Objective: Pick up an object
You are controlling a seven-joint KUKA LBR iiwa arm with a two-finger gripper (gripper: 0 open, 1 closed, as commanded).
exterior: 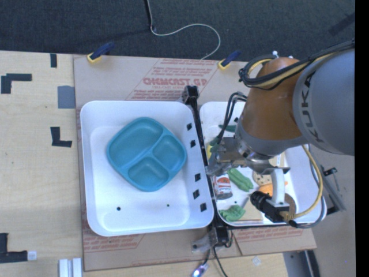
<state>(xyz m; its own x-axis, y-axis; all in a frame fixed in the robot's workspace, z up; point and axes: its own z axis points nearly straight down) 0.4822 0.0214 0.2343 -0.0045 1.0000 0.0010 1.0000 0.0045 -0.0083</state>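
Pale wood makes up the desk (34, 154), with a cardboard sheet (115, 79) laid over it and two white bins on that. The arm (300, 108) reaches over one bin (213, 111), and its bulk hides much of that bin's floor. The claw (222, 157) hangs low at the side of this bin that meets the second bin (92, 172), close to the shared wall. Whether the claw is spread or pressed together I cannot tell, and nothing can be seen held in it. No single thing is named by the task, so the nearest loose item is the likely pick. That is a small can (223, 187) with a red label, lying just below the claw in the view and almost straight under it, apart from it. Its long axis seems to run up and down the view, though it is too small to be sure. A green piece (240, 179) lies just beside the can, below the claw and a little toward the arm's side, slanting down and away from the claw. A second green piece (233, 213) sits farther below the claw, near the bin's lower rim. An orange bit (266, 183) lies beyond the first green piece, under the wrist. A blue plate (147, 153) rests in the second bin, well apart from the claw, across the wall. By my judgement the next move calls for a short shift toward the can and then a descent.
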